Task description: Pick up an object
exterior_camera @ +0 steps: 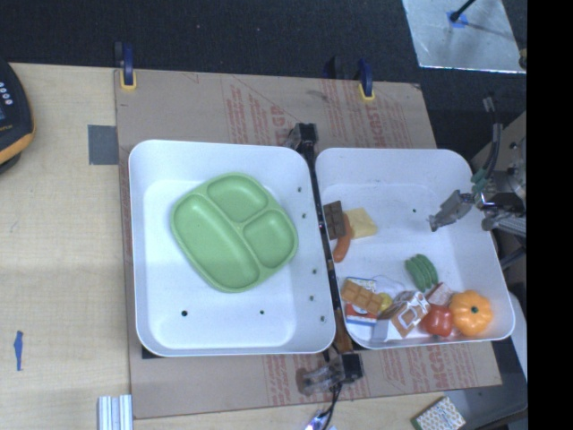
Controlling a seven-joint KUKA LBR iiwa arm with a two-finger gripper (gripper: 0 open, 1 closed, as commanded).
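Observation:
The right bin (394,170) holds several toy foods along its near side. A brown block (333,217), a yellow cheese wedge (362,224) and a small orange stick (341,248) lie by the left wall. Further right lie a green pickle (421,270), an orange pumpkin (472,313), a red tomato (437,322) and a waffle pack (362,296). My gripper (443,214) reaches in over the bin's right rim and hangs above bare floor, up and to the right of the pickle. Nothing shows in it.
The left bin (161,321) holds a green divided plate (235,231). A black clamp (304,135) sits where the two bins meet at the far side. A yellow device (11,115) lies at the bench's far left edge.

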